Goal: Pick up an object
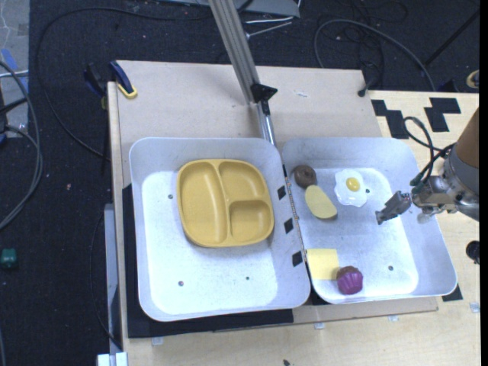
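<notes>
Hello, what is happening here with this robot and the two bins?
A robot arm reaches into the right bin from the right. Its gripper hovers beside the toy fried egg, holding nothing. A brown donut, yellow slice, cheese square and purple piece lie nearby. The left bin holds a yellow divided plate.

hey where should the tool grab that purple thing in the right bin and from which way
Grip the purple toy across its rounded middle, probably coming straight down. It bulges above the bin floor, and the yellow block sits close at its upper left, so the fingers should close across the other sides.
</notes>
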